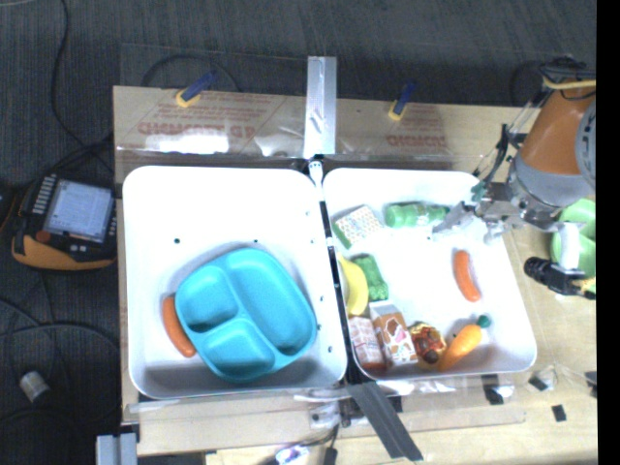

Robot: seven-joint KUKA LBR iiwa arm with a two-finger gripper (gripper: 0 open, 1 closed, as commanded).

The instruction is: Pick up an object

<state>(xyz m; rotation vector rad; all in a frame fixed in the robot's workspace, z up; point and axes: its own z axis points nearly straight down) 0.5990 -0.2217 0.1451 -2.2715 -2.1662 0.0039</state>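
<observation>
My gripper point(472, 225) hangs over the upper right corner of the right bin point(504, 289), its fingers spread open with nothing between them. Just left of it lies a green bottle point(415, 214). Below it a red sausage point(467, 274) lies on the bin floor. A checkered box point(357, 225), a banana point(355, 287) and a green leafy item point(371, 276) sit along the bin's left side. Two small cartons point(380, 338), a dark red item point(425, 341) and an orange carrot point(462, 342) line the front wall.
The left bin point(155, 211) holds a blue compartment plate point(246, 311) with an orange sausage point(177, 326) beside it. The grey and orange arm point(554, 153) reaches in from the right. A metal divider point(322, 105) stands behind the bins. A handheld device point(68, 219) lies left of the bench.
</observation>
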